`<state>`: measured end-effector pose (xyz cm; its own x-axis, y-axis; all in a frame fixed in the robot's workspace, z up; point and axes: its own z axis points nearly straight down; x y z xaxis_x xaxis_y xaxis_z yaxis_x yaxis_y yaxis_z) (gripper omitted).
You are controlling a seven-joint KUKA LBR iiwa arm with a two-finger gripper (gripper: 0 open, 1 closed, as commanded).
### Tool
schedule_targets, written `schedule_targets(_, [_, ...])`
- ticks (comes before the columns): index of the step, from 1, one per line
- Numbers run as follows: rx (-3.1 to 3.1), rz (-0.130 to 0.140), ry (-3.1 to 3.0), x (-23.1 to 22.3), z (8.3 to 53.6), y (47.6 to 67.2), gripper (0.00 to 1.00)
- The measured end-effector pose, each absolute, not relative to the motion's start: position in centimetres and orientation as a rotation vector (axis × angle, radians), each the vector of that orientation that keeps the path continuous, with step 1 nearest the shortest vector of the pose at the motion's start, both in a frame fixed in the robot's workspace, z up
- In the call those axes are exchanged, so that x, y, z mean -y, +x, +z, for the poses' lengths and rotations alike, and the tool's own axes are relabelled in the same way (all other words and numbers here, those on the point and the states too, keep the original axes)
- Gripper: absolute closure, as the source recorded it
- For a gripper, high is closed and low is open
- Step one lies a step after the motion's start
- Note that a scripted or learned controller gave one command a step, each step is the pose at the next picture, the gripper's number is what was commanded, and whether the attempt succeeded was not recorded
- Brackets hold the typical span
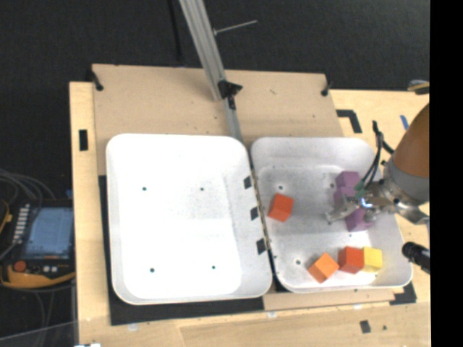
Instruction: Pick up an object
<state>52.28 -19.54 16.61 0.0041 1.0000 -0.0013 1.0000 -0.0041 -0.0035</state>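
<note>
My gripper (350,207) is down in the right bin (304,157), reaching in from the right, right at a pair of purple blocks. One purple block (348,181) lies just above the fingers and another purple block (357,219) just below them. The fingers are too blurred against the blocks to read. An orange block (281,207) lies alone in the bin's left middle. Along the bin's front sit another orange block (324,266), a red block (351,259) and a yellow block (372,258), close together.
The left bin (181,215) sits beside the right one, their rims touching at the centre. A slanted metal rail (206,45) rises from behind the bins. A small screen device (43,233) lies off the bench at the left.
</note>
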Motion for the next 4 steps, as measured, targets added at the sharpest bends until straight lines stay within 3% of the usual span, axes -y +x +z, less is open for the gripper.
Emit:
schedule_targets(1, [2.223,-0.001,-2.228,19.2,12.6,52.2,0.0])
schedule_targets(2, [2.216,-0.006,-2.233,19.1,13.5,52.2,1.0])
schedule_targets(4, [2.232,-0.007,-2.223,19.6,24.2,52.9,1.0])
